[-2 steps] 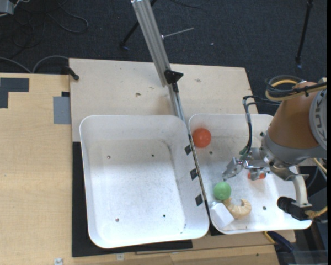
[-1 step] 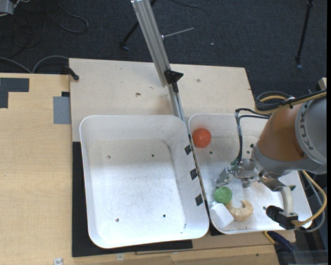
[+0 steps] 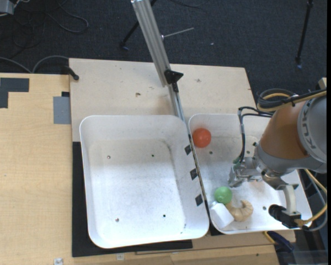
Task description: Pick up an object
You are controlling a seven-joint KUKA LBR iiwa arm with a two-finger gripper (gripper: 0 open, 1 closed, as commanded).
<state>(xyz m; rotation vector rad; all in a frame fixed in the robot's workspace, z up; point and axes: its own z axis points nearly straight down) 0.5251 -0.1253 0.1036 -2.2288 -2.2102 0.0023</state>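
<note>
While the arm's jaws — state unclear — hang over the right bin (image 3: 205,127), it holds one orange ball (image 3: 202,137), one green ball (image 3: 223,194).

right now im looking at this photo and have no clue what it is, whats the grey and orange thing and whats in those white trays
You are looking down at a slant from one fixed camera above a workbench. The grey and orange thing is a robot arm, reaching in from the right of the picture. At its end is a small metal gripper meant for picking things up. It hangs over the right bin, and I cannot tell whether its fingers are open or closed, or see anything held in it.

The two white trays are shallow bins set side by side. The right one holds an orange ball near its far end, a green ball, a tan lumpy object beside it, and a white block in the near corner. The left bin shows dark specks on its floor.
</note>
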